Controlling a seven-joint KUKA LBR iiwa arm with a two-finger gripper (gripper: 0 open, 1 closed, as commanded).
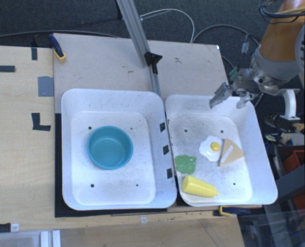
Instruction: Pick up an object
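The gripper (229,99) hangs over the far rim of the right bin (263,161), its two grey fingers (218,98) spread apart with nothing between them. Below it, the far half of that bin's floor lies bare, so there is open room to come straight down. The objects crowd the near half: a fried egg (211,148) touching a tan wedge (231,152) on its right, a green leafy piece (185,164) just beside the left wall, and a yellow corn-like piece (198,187) lying close to the near rim. The egg and wedge sit near the middle, apart from the walls; the green piece and the yellow one are tighter to the edges. The left bin (72,138) holds a blue bowl (110,147) left of centre, with bare floor all round it. The two bins meet along a shared rim, where a slanted metal post (137,27) comes down. I can make out no readable writing or labels on anything.
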